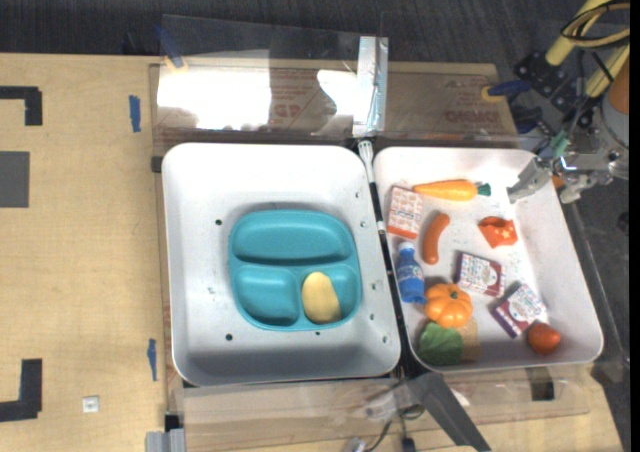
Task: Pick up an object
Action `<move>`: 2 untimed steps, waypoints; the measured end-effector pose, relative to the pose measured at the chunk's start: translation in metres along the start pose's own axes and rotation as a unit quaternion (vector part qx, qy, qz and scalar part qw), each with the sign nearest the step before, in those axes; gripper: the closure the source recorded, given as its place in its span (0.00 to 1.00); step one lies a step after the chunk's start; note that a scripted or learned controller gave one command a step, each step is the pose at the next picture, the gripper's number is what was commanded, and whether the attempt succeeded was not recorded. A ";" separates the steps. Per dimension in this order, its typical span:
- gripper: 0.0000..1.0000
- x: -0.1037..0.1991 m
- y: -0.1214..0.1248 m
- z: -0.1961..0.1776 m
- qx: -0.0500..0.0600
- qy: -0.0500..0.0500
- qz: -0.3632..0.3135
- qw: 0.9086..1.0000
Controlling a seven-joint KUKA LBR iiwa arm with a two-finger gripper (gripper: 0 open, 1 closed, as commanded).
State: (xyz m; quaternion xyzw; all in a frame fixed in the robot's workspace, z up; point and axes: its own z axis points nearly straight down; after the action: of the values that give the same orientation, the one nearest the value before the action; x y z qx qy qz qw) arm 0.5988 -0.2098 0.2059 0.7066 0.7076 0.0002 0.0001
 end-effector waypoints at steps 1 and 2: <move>0.00 0.028 -0.023 0.086 0.003 0.001 0.013 1.000; 0.00 0.009 0.049 0.115 -0.001 0.000 -0.063 0.998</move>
State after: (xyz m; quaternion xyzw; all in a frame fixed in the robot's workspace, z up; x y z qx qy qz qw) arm 0.6482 -0.2003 0.0913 0.6608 0.7505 0.0007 0.0013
